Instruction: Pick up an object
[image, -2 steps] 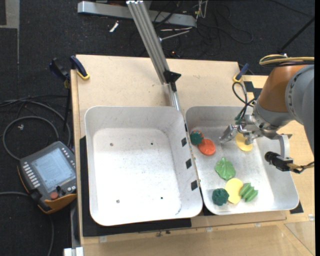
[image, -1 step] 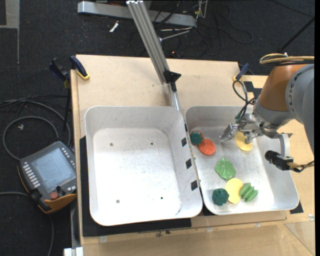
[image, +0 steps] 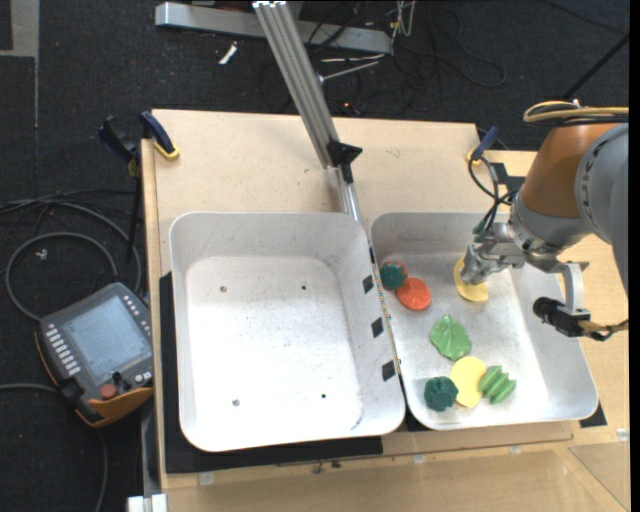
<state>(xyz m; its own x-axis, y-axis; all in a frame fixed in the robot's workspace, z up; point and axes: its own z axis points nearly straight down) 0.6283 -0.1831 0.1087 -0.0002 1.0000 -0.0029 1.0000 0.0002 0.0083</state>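
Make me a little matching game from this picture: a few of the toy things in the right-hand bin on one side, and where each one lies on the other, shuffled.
Things
1. orange-red round piece
2. pale yellow piece
3. light green leaf shape
4. dark green lump

Places
A. directly under the tool
B. near the middle of the right bin
C. at the bin's front edge, left of a yellow disc
D. close to the divider between the bins, beside a small green and orange piece

Pairs: 1-D, 2-A, 3-B, 4-C
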